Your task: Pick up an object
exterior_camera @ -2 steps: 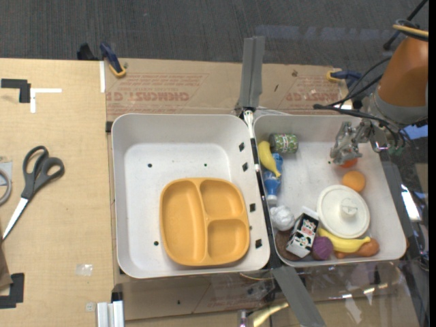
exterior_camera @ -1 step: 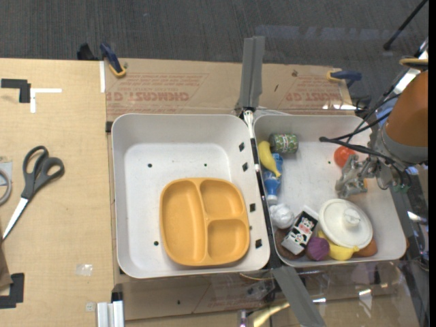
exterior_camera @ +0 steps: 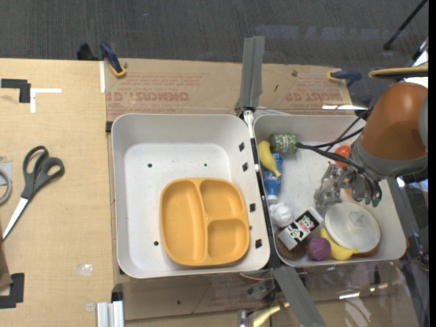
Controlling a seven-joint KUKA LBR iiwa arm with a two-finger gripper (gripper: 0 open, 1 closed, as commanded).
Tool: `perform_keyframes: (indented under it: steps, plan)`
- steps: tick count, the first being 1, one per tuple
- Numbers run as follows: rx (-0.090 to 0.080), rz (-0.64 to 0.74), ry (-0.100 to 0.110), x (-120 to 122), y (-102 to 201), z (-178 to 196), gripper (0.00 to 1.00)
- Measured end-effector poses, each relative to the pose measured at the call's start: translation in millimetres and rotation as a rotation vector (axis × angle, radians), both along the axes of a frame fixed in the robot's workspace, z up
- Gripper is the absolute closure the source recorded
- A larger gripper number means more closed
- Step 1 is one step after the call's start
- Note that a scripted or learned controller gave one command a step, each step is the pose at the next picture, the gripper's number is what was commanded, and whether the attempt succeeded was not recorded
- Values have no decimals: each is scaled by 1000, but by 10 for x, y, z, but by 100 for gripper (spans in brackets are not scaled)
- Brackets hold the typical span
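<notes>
Gripper (exterior_camera: 332,191): I can't tell finger state.
Beside it: lid (exterior_camera: 352,227), banana (exterior_camera: 338,248), cable (exterior_camera: 320,154).
Left bin (exterior_camera: 129,182): yellow tray (exterior_camera: 204,221).

Both shallow white plastic bins (exterior_camera: 129,203) are seen as smooth and faintly glossy. The three-compartment yellow plastic tray (exterior_camera: 204,221) is given a matt sheen. The pale wooden worktop (exterior_camera: 54,251) is shown with a fine grain, and brown printed cardboard (exterior_camera: 170,90) looks dull. The black-handled scissors (exterior_camera: 30,182) carry bright metal blades.
</notes>
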State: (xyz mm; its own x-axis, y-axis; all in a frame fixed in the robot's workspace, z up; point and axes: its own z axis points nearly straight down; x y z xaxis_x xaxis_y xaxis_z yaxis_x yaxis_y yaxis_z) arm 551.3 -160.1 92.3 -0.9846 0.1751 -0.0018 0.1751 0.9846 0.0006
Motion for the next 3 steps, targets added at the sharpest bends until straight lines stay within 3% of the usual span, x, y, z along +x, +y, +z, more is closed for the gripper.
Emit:
perform_keyframes:
  steps: [1, 2, 3]
  plan:
    - [-2, 187, -3, -162, -522, 568, 0]
    - [-1, 138, -3, 232, -507, 4, 0]
    - [0, -30, -1, -123, -89, 3, 0]
